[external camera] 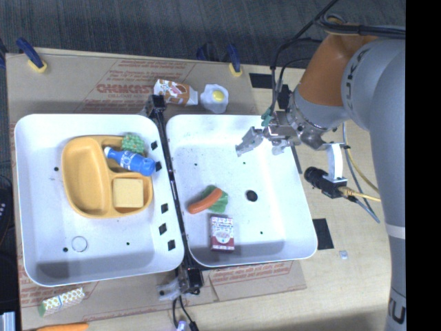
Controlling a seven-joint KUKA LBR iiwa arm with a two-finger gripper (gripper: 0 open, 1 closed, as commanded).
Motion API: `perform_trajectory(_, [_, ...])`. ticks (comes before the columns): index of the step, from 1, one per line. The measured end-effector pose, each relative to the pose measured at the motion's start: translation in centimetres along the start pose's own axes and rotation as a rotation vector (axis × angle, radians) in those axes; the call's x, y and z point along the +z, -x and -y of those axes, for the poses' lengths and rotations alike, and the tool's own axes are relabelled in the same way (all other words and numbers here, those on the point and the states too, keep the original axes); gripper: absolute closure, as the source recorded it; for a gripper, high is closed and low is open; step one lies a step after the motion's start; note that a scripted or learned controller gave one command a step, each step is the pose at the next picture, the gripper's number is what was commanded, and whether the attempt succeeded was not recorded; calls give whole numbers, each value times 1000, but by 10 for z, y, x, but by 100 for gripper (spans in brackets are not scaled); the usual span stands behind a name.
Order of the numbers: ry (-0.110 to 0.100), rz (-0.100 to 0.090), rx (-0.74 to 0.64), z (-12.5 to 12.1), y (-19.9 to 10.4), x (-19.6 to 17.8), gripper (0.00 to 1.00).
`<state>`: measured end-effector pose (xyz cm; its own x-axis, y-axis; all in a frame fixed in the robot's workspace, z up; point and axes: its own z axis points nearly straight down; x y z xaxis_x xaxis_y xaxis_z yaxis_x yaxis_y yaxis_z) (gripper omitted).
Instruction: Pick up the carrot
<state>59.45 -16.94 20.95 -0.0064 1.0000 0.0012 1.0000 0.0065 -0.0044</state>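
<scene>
Arm [358, 67] reaching from right, fingers [247, 144] over right bin's [296, 212] upper edge, spread, empty; carrot [207, 201] well apart.

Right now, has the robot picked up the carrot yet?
Not yet. The carrot lies on the floor of the right bin, beside a small red box. The gripper is over the bin's upper part, apart from the carrot, with nothing between its fingers. Left to do: move over the carrot, come down, close on it and lift.
</scene>
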Motion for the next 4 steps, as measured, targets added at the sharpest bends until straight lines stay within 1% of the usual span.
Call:
perform_trajectory(1, [-3,-1,-15,52,-51,111,0])
perform_trajectory(2, [-4,0,-20,51,-50,101,100])
perform_trajectory(3, [-3,0,-20,51,-50,101,0])
perform_trajectory(4, [1,1,102,53,-100,18,0])
